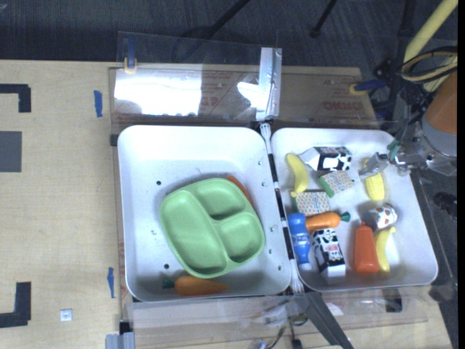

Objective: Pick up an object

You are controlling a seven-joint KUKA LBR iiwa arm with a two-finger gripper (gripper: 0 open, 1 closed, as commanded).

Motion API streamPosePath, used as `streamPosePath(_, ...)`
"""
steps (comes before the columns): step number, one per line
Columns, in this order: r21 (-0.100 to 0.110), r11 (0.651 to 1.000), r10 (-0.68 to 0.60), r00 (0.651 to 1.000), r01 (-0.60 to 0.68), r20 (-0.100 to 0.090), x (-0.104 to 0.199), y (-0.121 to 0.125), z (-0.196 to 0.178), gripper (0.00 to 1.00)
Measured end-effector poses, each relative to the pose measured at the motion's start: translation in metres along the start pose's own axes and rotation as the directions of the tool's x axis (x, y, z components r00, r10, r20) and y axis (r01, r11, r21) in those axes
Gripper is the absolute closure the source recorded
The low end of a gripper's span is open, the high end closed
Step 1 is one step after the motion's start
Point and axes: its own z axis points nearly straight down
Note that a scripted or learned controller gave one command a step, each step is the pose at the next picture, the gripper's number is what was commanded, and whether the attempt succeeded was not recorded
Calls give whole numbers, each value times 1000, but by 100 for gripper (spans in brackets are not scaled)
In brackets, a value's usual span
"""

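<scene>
Orange bottle lies lengthwise, cap toward the bin's near rim.

One fixed camera above the bench, looking down at a slant, mid distance. Both bins fit: left bin near frame centre, right bin beside it, floor beyond.

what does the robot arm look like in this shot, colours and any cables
The arm at the right edge shows an orange band above grey metal wrist hardware. Its metallic grey hand sits at the rim of the right white bin. Thin dark cables run along the wrist; finer markings are too small to read.
</scene>
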Motion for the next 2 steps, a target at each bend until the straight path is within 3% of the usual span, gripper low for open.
streamPosePath(1, 54, 998, 40, 999, -39, -14, 44, 1, -34, 0)
streamPosePath(2, 44, 998, 42, 999, -41, -24, 11, 6, 39, 0)
